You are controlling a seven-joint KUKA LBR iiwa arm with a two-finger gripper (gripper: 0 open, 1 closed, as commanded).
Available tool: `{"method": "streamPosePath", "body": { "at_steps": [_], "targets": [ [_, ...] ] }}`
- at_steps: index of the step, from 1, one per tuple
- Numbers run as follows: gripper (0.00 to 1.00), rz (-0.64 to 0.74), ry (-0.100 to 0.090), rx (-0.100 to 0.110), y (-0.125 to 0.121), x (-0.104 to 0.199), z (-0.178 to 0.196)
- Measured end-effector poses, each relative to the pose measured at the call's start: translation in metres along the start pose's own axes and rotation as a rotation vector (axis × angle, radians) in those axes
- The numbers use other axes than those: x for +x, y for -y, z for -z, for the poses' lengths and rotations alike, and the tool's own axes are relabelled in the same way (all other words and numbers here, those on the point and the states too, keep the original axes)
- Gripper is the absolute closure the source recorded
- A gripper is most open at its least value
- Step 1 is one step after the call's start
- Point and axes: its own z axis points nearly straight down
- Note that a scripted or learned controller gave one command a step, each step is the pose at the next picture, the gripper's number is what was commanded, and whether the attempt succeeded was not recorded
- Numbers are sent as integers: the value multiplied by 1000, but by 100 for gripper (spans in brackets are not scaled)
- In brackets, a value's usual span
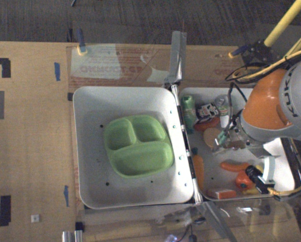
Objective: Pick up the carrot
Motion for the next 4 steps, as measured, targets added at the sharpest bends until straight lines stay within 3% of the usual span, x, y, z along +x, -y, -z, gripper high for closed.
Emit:
{"method": "streamPosePath", "body": {
  "at_steps": [1,2,3,4],
  "targets": [
    [0,0,0,0,0,0,0],
    [0,-200,-13,50,-84,-18,-16],
    [0,-196,-1,10,-7,-74,-12],
    [0,-175,-1,9,-19,-114,207]
  ]
}}
